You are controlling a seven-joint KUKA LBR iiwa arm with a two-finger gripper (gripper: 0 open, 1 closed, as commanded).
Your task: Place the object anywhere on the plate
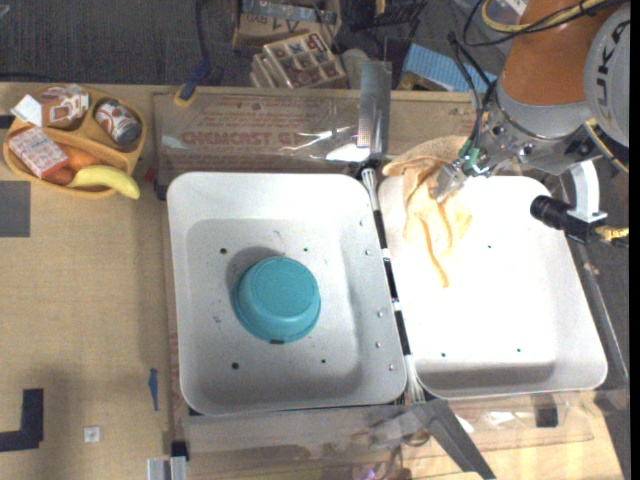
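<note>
I had the end effector (462,171) clamped on a limp yellow cloth (436,230) dangling below it; transport step. Next: carry left to the teal plate (278,299), release.

The teal plate (278,298) sits alone in the left bin (200,208), open from above.

A single fixed camera was mounted above the bench (80,298) and looked down at a slant. Its field covered the left bin (200,218) and right bin (540,348) entirely, with floor clutter at the far edge. The arm (560,58) entered from the right.
</note>
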